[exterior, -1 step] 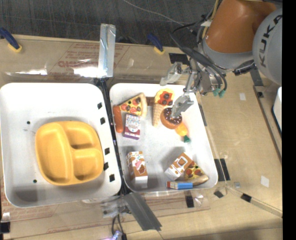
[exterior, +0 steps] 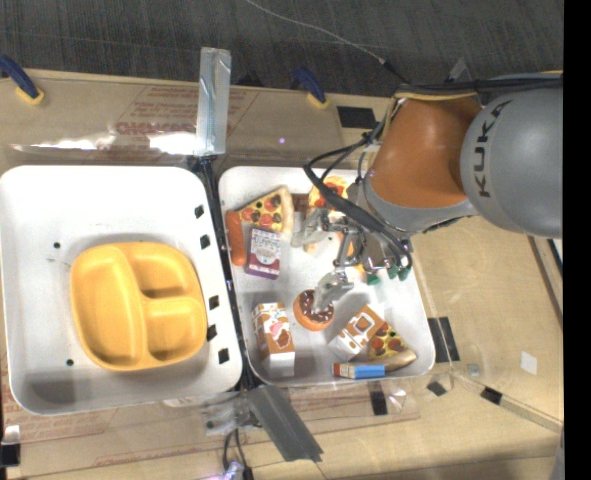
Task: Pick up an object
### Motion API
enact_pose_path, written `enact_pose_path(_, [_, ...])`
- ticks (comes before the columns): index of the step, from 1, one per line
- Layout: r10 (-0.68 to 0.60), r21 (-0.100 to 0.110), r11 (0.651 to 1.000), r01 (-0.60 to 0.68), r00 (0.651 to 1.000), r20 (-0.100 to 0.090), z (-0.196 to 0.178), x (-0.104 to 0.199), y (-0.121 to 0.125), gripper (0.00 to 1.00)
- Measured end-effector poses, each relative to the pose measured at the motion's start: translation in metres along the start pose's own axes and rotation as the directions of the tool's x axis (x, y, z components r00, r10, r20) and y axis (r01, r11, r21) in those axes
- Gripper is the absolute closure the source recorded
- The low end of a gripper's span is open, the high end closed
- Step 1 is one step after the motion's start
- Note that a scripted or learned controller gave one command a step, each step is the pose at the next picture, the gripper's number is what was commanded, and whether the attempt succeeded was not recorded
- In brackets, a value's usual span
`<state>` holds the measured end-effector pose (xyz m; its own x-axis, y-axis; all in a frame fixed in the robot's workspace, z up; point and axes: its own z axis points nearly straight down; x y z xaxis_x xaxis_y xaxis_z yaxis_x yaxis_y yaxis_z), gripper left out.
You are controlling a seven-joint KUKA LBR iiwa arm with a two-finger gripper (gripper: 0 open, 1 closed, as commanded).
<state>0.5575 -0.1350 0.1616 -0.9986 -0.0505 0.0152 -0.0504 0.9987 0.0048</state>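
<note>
Gripper [exterior: 333, 290] hangs low in the right bin [exterior: 422, 320], just above the donut [exterior: 314, 310]; finger spacing unreadable, nothing visibly gripped. "KUKA" reads in black on the grey arm [exterior: 505, 158]. Relative to the donut: pizza slice [exterior: 265, 208] and purple-labelled packet [exterior: 264, 252] up-left, small carton [exterior: 274, 330] just left, second pizza slice [exterior: 377, 338] right, blue-and-red tube [exterior: 360, 370] below-right. Packet print illegible. Yellow divided tray [exterior: 138, 303] sits in the left bin [exterior: 25, 218].

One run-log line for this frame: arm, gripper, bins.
arm: over right bin | gripper: low among toys, beside donut, nothing seen held | left bin: yellow tray | status: pick not done
</note>
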Motion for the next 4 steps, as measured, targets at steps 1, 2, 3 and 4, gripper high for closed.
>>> enact_pose_path(1, [0.064,0.008,0.998,-0.064,0.998,0.026,0.028,0.001,0.016,0.00])
enact_pose_path(2, [0.123,0.017,0.992,-0.123,0.991,0.044,0.036,-0.011,0.021,0.00])
enact_pose_path(3, [0.190,0.022,0.981,-0.192,0.981,0.047,0.039,-0.015,0.016,0.00])
enact_pose_path(4, [0.136,0.024,0.990,-0.138,0.989,0.063,0.037,-0.043,0.021,0.00])
